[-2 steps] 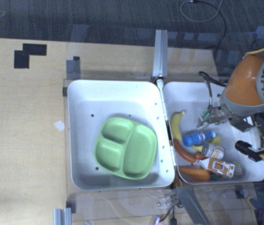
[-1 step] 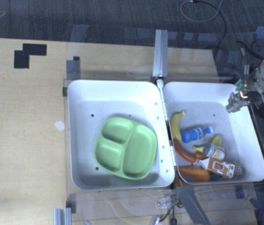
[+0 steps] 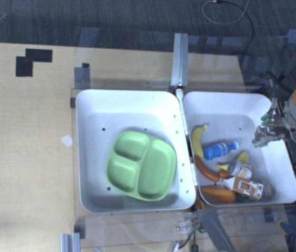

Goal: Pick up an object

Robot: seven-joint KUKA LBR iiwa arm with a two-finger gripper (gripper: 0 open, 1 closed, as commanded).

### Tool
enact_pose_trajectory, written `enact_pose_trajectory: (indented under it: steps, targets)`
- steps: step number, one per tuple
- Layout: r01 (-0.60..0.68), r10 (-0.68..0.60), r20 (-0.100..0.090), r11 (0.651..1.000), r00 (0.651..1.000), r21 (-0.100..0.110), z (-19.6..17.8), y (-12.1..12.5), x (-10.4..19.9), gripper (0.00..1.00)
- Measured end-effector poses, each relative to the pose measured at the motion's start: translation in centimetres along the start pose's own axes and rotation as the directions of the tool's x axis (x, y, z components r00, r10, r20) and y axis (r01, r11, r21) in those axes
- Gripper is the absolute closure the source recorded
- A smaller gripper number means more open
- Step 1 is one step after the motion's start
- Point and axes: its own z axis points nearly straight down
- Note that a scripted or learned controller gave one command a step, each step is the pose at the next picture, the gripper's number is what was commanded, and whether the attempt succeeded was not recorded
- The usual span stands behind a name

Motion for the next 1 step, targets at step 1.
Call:
enact_pose_trajectory:
  steps: [1]
  targets:
    - [0.04, -0.04, 0.001, 0.999, 0.999, -0.003, -7.16, -3.84, 0.17, 1.0]
